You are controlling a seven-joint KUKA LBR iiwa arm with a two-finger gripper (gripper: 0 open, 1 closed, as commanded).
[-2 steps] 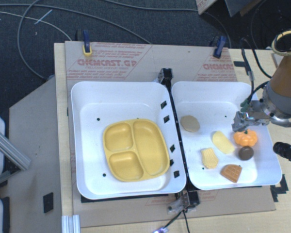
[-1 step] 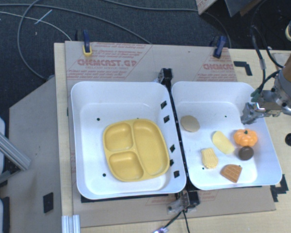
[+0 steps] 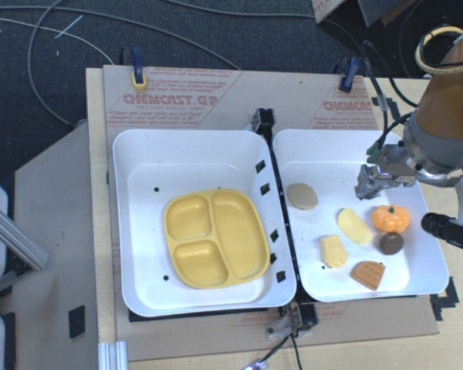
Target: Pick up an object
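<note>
The right bin (image 3: 324,154) holds several toy foods: a tan round cookie (image 3: 302,196), a pale yellow oblong piece (image 3: 355,227), a yellow corn-like piece (image 3: 333,251), an orange pumpkin (image 3: 390,218), a dark brown ball (image 3: 391,243) and a brown wedge (image 3: 368,274). My gripper (image 3: 368,186) hangs over the right part of this bin, just above and left of the pumpkin, right of the cookie. Nothing shows between its fingers.
The left bin (image 3: 139,168) carries a yellow three-compartment tray (image 3: 214,237). A black divider with clips (image 3: 274,199) runs between the bins. The arm's wrist (image 3: 440,129) comes in from the right. Blue clamps (image 3: 138,68) hold the board's far edge.
</note>
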